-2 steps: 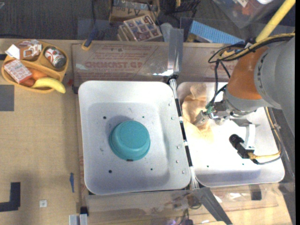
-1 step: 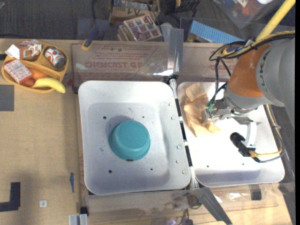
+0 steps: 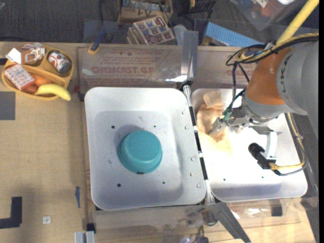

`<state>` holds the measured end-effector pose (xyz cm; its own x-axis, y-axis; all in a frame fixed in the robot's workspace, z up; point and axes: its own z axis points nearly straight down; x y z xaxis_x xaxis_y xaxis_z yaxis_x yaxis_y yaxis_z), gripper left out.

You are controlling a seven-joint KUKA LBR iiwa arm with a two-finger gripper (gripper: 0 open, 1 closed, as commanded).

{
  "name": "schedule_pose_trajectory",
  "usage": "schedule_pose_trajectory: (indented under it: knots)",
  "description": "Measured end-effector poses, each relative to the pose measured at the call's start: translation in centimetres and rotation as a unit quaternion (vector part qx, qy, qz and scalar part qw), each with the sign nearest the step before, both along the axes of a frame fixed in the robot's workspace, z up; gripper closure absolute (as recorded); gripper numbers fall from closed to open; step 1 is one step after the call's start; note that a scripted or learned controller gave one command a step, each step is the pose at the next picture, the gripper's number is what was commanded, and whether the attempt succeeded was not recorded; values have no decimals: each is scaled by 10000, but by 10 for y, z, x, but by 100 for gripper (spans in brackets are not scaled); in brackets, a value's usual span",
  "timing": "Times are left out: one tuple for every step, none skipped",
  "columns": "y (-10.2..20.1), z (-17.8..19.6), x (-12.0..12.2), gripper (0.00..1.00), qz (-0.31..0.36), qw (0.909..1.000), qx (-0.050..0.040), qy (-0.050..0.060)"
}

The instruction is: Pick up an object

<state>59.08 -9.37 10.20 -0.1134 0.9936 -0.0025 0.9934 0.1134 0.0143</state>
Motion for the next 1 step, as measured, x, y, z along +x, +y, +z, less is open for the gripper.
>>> schedule_pose_trajectory:
  knots:
    - [0, 10, 1, 100, 6, 10000, -8, -9]
